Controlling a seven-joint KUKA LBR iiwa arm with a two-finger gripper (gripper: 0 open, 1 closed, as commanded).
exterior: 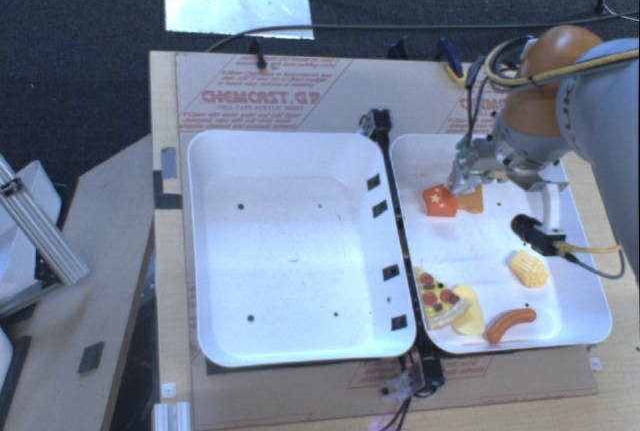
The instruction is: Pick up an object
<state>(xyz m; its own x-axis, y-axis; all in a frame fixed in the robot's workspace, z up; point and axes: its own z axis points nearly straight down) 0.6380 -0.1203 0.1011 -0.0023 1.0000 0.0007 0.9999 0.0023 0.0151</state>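
My gripper (pixel 463 181) is lowered into the right bin (pixel 580 304), near the bin's upper left part. Its tip is right at a red-orange wedge (pixel 438 202) and a smaller orange piece (pixel 472 201) that lie side by side, and it partly covers the orange piece. Further toward the front lie a yellow corn cob (pixel 528 269), a reddish sausage (pixel 509 322), a pizza slice (pixel 437 297) and a pale yellow piece (pixel 468 312). All of these rest on the bin floor.
The left bin (pixel 205 219) stands beside the right one, with a black divider strip (pixel 390 219) between them. A black connector with a yellow cable (pixel 535 235) hangs over the right bin's right side. The grey arm (pixel 590 99) fills the upper right.
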